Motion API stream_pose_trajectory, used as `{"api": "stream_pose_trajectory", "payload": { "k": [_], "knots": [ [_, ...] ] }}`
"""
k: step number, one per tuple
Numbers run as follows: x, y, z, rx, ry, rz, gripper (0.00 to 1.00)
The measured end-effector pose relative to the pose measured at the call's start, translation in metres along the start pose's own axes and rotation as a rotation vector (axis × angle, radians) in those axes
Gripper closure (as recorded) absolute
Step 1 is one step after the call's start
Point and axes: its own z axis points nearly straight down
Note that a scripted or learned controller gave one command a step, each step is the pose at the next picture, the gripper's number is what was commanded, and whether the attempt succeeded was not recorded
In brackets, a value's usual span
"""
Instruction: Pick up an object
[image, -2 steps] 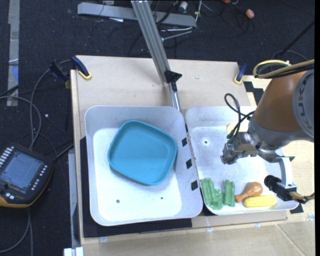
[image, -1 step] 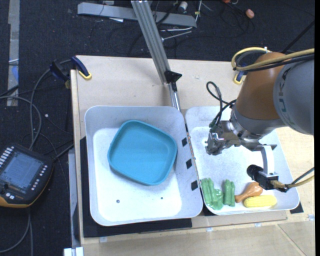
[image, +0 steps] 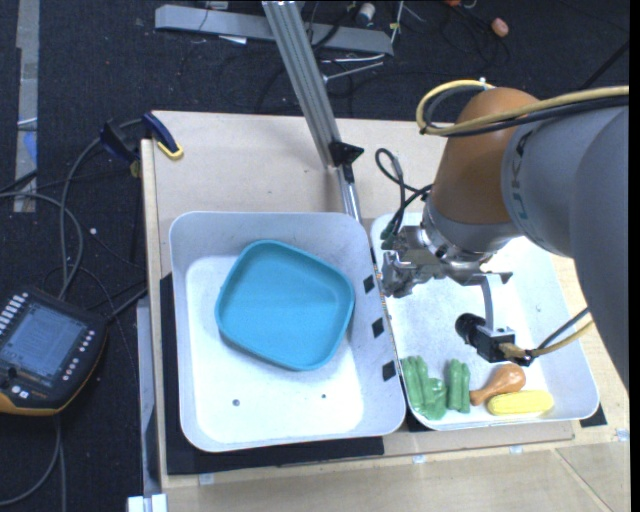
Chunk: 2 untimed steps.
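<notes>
Two shallow white bins sit side by side on a pale wooden bench (image: 250, 160). The left bin (image: 200, 400), at the centre of the frame, is smooth plastic with rounded corners and holds a blue plate (image: 285, 303): a glossy, squarish dish with soft corners and a raised rim, lying tilted toward the upper part of the bin.

The right bin (image: 560, 300) carries its things along the lower edge, at the lower right of the frame. A green toy (image: 424, 388), knobbly and cactus-like, lies next to a second green piece (image: 457, 384), a straighter ribbed stick. Just right of them is an orange-tan pear-shaped object (image: 502, 381), smooth and bulbous, touching a yellow oblong piece (image: 520, 404) below it.

The arm (image: 560, 160) fills the upper right, matte grey with a rounded orange band. Its gripper (image: 392, 275) hangs over the left part of the right bin, near the wall between the bins, well above the toys in the frame. Whether the pincer is apart or together cannot be told; its metal parts blur together
</notes>
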Motion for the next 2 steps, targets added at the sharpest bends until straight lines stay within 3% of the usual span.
{"api": "stream_pose_trajectory", "payload": {
  "k": [1, 2],
  "knots": [
    [0.043, 0.024, 0.002, 0.0, 0.0, 0.0, 1.0],
    [0.088, 0.045, -0.018, -0.002, 0.0, 0.0, 1.0]
  ]
}}
